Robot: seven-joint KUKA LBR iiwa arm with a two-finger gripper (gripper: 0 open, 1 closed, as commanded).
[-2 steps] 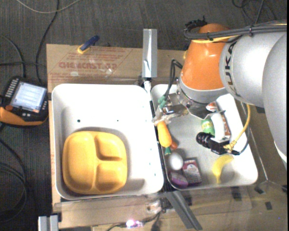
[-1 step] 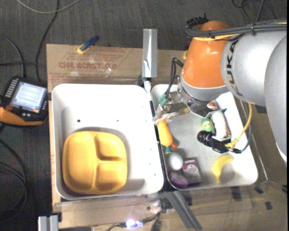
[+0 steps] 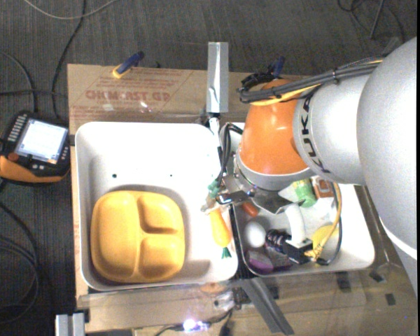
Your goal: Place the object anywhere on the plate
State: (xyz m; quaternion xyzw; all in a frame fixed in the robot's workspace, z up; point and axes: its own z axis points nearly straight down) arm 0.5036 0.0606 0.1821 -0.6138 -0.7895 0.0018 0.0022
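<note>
Camera view, left to right: yellow divided plate (image 3: 138, 235) in left bin (image 3: 126, 135), well left of the gripper, nothing on it. Gripper (image 3: 224, 200) sits at the divider between bins, mostly hidden under the orange wrist band (image 3: 273, 142); can't tell whether it's parted or closed. Toy carrot (image 3: 220, 231) hangs just below it over the left bin's right edge, contact unclear. Right bin (image 3: 357, 254): white egg (image 3: 255, 234), purple item (image 3: 262, 261), yellow item (image 3: 323, 238), green item (image 3: 304, 190), all partly covered by the arm.
</note>
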